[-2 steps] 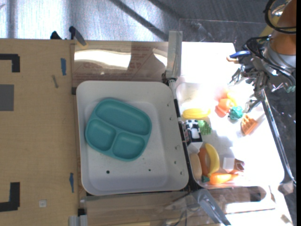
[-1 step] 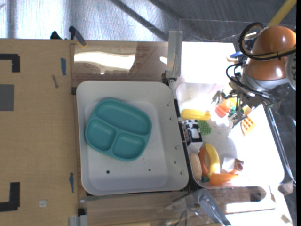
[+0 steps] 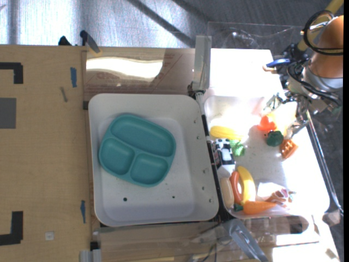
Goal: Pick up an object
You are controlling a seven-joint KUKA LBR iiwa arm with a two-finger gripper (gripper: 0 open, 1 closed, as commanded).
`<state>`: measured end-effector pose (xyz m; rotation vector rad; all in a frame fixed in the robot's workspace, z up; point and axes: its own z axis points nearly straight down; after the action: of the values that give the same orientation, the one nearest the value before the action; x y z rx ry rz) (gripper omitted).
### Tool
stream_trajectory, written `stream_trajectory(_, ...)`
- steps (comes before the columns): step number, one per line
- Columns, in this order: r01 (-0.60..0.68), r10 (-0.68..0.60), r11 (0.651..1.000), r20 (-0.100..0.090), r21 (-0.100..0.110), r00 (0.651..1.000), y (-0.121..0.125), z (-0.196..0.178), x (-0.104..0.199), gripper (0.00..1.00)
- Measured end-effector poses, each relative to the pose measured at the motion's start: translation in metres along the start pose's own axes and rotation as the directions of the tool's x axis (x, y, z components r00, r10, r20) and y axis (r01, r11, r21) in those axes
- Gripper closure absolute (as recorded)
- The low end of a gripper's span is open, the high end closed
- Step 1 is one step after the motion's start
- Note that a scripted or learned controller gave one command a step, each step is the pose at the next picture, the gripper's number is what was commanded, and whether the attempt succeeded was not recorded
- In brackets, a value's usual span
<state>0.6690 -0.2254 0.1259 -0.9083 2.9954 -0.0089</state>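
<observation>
Gripper [image 3: 287, 109] sits above the right bin [image 3: 305, 171]; orange toy [image 3: 266, 124] just beside it, teal plate [image 3: 137, 149] well apart.

Strong light falls on the right bin [image 3: 256, 100], washing its far white floor out to pure glare. The left bin [image 3: 109, 201], beside it, is evenly lit and soft grey. A bright reflection streaks the cardboard [image 3: 125, 67] behind the left bin. Overall slightly soft.
</observation>
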Motion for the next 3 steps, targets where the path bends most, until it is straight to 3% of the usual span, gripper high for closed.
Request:
stream_trajectory(1,-0.071,0.071,0.997,-0.001,-0.005,0.997,0.083,0.036,0.006,0.0)
stream_trajectory(2,-0.117,0.117,0.993,0.001,0.003,0.993,0.005,-0.012,0.005,0.0)
stream_trajectory(3,-0.215,0.215,0.977,-0.002,-0.003,0.977,0.068,0.037,0.004,0.0)
